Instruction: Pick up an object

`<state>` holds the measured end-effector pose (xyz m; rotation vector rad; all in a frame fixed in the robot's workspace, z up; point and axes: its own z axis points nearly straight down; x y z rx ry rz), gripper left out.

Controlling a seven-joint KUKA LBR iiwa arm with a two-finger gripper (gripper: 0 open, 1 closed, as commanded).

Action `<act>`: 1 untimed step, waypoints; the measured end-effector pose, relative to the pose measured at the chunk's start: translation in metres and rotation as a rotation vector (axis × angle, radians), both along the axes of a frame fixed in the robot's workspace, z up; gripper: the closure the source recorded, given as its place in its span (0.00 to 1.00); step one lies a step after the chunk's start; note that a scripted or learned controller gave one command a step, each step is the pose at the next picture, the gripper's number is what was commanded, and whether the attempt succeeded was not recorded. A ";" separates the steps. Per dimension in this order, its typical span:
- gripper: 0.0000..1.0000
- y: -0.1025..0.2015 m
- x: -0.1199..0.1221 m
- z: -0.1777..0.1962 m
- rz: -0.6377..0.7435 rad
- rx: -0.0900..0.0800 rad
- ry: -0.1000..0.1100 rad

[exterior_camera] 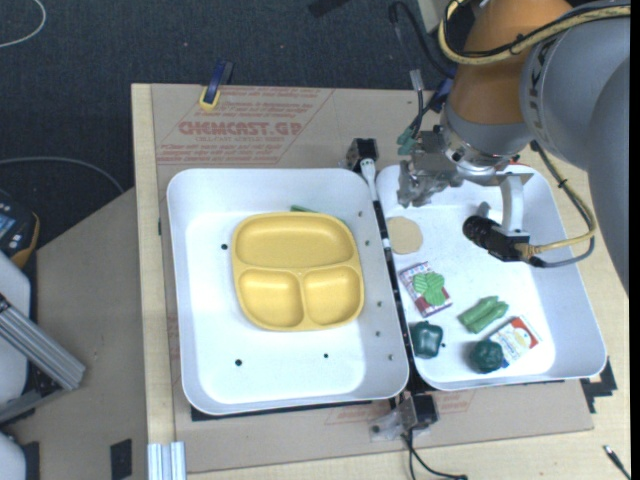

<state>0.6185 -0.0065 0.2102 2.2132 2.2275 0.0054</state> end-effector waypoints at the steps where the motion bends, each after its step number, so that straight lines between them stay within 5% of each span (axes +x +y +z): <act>1: 1.00 0.057 0.009 0.015 0.001 0.001 -0.001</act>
